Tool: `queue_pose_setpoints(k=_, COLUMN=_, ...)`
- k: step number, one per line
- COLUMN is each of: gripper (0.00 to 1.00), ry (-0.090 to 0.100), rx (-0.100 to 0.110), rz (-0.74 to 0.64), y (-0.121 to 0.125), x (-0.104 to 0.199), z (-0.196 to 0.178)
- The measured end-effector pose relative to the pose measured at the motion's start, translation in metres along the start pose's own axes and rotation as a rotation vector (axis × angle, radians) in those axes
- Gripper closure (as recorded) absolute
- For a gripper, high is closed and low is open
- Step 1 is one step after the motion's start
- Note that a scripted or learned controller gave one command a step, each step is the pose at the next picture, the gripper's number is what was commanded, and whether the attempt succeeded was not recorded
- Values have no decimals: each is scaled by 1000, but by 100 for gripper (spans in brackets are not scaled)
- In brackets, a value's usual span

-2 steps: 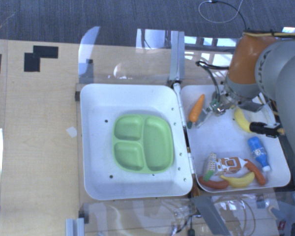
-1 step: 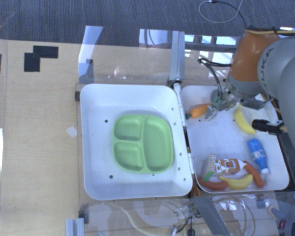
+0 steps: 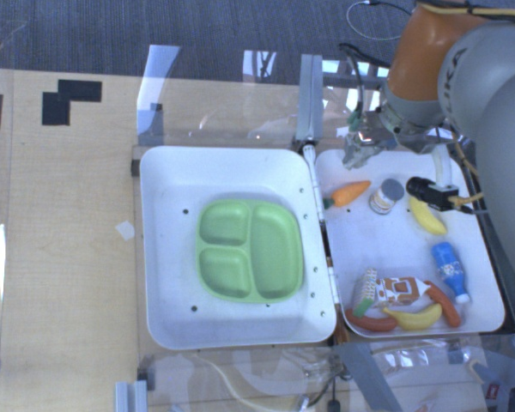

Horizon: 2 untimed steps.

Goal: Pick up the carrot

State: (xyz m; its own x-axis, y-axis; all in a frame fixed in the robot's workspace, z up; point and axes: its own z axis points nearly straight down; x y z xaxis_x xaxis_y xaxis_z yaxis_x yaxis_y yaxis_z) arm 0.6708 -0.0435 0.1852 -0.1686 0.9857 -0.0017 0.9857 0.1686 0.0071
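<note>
The carrot point(image 3: 349, 193), orange with a green stub at its left end, lies near the back left of the right bin point(image 3: 386, 256), close to the wall between the bins. My gripper point(image 3: 358, 151) hangs over the bin's back left corner, just behind the carrot and apart from it. Nothing shows between its fingers.
A green divided plate point(image 3: 250, 249) sits in the left bin point(image 3: 167, 230). The right bin also holds a small jar point(image 3: 384, 197), a yellow banana point(image 3: 427, 215), a blue bottle point(image 3: 449, 271), a snack packet point(image 3: 396, 292), another banana point(image 3: 415, 318) and two sausages at the front.
</note>
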Motion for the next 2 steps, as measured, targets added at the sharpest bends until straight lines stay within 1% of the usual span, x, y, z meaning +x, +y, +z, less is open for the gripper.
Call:
queue_pose_setpoints(k=1, gripper=0, ry=0, rx=0, rz=0, y=0, x=0, z=0)
queue_pose_setpoints(k=2, gripper=0, ry=1, rx=5, rz=-25, y=-16, x=-43, z=52)
